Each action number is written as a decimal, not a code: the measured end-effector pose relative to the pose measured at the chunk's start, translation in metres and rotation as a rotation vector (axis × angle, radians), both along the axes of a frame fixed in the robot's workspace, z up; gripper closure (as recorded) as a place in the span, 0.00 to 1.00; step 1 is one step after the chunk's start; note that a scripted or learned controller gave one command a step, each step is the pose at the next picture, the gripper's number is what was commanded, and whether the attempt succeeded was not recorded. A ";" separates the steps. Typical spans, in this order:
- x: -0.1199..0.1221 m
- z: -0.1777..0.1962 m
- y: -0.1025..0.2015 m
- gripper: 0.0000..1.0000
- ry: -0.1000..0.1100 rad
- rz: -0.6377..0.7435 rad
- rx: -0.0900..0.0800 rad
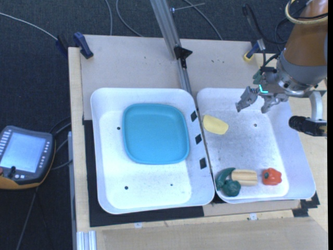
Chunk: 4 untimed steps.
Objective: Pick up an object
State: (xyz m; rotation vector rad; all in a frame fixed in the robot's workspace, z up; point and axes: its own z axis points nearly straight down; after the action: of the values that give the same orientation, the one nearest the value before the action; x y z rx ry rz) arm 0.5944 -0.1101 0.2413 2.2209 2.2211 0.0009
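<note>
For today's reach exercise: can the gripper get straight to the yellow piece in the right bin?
Probably yes: the gripper, fingers open, hovers above the right bin; nothing lies between it and the yellow piece.

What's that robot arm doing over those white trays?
The robot's gripper hangs over the right bin, its fingers apart and holding nothing. It is meant to pick something up. In that bin lie a yellow piece near the left wall, and a green toy, a tan block and a red toy along the near edge. The left bin holds a blue plate.
</note>
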 end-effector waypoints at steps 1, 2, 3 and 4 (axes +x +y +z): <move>0.000 0.000 0.000 0.00 0.000 0.000 0.000; 0.000 -0.062 -0.003 0.00 0.006 0.000 0.001; -0.002 -0.121 -0.011 0.00 0.006 -0.001 0.001; -0.003 -0.147 -0.011 0.00 0.003 0.000 0.000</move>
State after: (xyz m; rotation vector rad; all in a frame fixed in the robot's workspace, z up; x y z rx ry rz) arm 0.5917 -0.1207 0.0943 2.2220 2.2231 -0.0018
